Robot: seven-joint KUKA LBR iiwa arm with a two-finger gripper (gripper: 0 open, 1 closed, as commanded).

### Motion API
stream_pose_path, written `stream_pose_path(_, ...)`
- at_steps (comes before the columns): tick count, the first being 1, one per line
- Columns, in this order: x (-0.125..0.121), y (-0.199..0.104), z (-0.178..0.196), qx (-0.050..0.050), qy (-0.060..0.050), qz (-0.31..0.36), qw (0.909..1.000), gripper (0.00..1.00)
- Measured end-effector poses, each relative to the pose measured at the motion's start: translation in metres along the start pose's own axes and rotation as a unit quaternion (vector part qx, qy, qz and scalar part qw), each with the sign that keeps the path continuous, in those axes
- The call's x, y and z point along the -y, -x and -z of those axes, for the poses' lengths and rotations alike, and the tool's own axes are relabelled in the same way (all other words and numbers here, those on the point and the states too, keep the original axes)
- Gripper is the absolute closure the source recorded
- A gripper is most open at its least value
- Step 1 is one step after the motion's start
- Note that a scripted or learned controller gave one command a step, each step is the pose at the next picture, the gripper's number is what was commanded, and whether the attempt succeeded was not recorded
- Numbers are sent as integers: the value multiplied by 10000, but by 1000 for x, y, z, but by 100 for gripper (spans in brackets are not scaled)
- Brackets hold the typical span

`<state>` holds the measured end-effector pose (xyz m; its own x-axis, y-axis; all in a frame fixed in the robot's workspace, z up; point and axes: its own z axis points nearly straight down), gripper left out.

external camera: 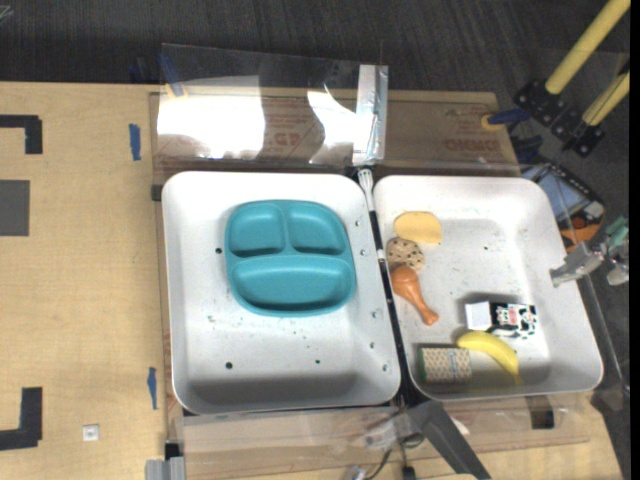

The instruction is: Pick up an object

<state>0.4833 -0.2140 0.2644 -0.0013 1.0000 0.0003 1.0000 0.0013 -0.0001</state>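
gripper (590, 258) at right bin (520, 193) edge, banana (490, 351) well apart

Your worktop (80, 298) is a light wooden surface with black angle marks and small strips of blue tape (134, 140) along its left part. Two shallow white bins sit directly on it, side by side and touching along their inner edges: the left bin (190, 348) and the right bin (560, 298). Behind them you see brown cardboard (440, 133) lying flat, with a clear plastic sheet (260, 118) over its left part, catching glare. Beyond the worktop's far edge lies dark floor (300, 8).
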Motion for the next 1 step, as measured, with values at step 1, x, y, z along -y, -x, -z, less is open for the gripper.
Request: stream_pose_path(1,2,-60,113,8,41,207,9998,0)
